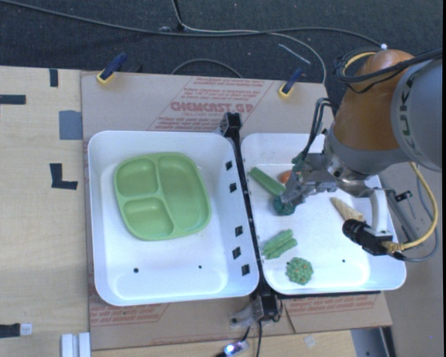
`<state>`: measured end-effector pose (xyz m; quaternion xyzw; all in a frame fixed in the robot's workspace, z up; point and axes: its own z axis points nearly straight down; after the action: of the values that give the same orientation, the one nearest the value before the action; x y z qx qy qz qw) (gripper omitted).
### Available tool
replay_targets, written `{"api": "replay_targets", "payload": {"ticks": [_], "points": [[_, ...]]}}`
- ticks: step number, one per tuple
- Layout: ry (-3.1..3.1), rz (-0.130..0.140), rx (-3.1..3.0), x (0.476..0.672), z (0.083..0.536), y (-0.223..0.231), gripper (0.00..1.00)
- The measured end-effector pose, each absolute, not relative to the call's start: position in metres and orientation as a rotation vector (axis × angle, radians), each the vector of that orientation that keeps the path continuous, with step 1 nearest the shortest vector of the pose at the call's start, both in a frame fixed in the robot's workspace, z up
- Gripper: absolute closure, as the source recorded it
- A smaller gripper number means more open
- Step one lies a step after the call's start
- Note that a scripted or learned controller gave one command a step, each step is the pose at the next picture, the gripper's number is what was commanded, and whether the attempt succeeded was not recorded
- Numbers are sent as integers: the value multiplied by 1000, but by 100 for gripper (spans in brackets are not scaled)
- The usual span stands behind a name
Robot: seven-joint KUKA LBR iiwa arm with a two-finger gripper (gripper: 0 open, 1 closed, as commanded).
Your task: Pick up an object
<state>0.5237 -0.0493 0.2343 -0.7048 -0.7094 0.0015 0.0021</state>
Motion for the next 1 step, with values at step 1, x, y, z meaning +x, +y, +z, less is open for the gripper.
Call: {"api": "replay_targets", "payload": {"ticks": [1], "points": [[-2225,8,-2210,522,221,11,100]]}}
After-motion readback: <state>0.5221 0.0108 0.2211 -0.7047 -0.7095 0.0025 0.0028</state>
